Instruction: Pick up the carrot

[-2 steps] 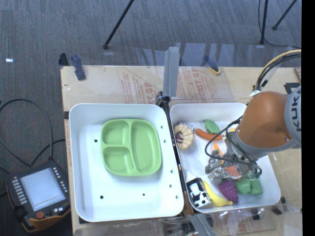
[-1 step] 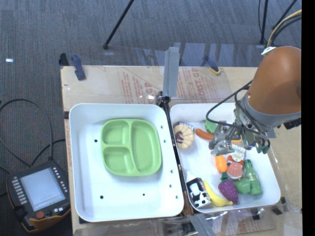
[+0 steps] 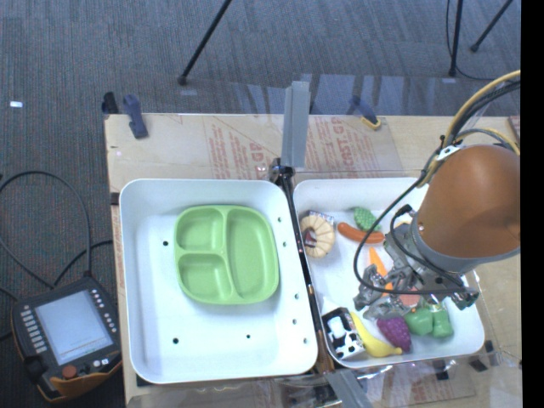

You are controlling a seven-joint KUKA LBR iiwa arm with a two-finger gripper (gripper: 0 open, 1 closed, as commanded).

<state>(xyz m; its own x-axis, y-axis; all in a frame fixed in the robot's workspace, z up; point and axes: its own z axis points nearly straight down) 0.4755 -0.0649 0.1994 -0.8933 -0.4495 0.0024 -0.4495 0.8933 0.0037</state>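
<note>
The gripper point(image 3: 382, 286) sits low in the right bin point(image 3: 340, 195) over an orange carrot point(image 3: 375, 274) — finger state cannot be told; a second carrot point(image 3: 359, 233) lies toward eleven o'clock.

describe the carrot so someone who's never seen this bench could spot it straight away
Look in the right-hand white bin, the one crowded with toy food, not the one with the green tray. In its upper part, between the round pastry and the arm, lies the carrot: a slim orange stick lying nearly flat, just under a green piece.
</note>
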